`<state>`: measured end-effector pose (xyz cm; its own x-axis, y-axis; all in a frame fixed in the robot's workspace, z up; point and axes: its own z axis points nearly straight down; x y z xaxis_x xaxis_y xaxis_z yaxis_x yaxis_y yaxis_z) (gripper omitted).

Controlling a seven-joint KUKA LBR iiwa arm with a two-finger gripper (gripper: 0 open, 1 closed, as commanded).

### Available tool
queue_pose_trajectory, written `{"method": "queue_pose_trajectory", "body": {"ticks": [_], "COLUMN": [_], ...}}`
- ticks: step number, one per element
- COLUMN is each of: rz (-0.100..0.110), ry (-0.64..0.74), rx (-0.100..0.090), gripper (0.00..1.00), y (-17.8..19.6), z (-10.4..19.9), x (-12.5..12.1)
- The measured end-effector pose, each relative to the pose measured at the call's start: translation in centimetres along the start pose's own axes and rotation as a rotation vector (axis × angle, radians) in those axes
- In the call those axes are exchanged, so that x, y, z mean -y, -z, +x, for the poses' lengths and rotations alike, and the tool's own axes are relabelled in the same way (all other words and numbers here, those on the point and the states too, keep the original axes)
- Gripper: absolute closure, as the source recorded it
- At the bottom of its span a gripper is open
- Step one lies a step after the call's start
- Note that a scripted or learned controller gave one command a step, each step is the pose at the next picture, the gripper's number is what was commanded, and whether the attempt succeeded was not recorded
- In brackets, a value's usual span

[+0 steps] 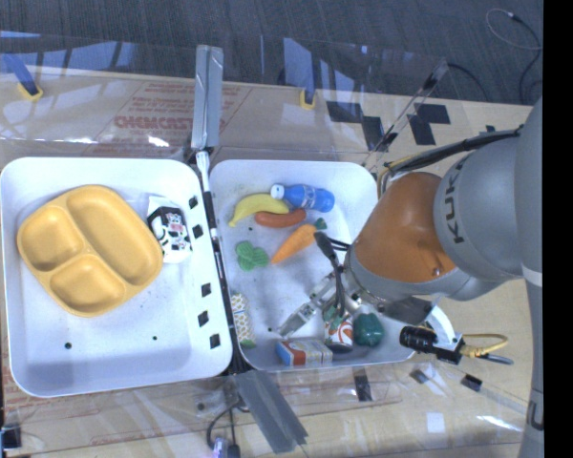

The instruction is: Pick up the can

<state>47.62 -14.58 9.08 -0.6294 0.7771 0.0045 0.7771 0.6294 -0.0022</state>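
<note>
Low in the right bin (267,175), gripper (327,308) hangs over the can (340,332), half hidden beside a green blob (368,329); arm (411,232) blocks the corner. Grip state: cannot tell.

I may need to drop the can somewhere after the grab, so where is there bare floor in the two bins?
The left bin has a bare strip along its near edge, below the yellow divided plate. In the right bin, a small bare patch lies below the green toy. The near right corner is crowded around the gripper and the can.
</note>
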Motion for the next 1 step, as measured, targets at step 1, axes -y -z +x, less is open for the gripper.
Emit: {"method": "queue_pose_trajectory", "body": {"ticks": [1], "rz": [-0.002], "ry": [0.021], "rx": [0.004], "gripper": [0.00], "y": [0.07], "z": [0.46], "x": [-1.72]}}
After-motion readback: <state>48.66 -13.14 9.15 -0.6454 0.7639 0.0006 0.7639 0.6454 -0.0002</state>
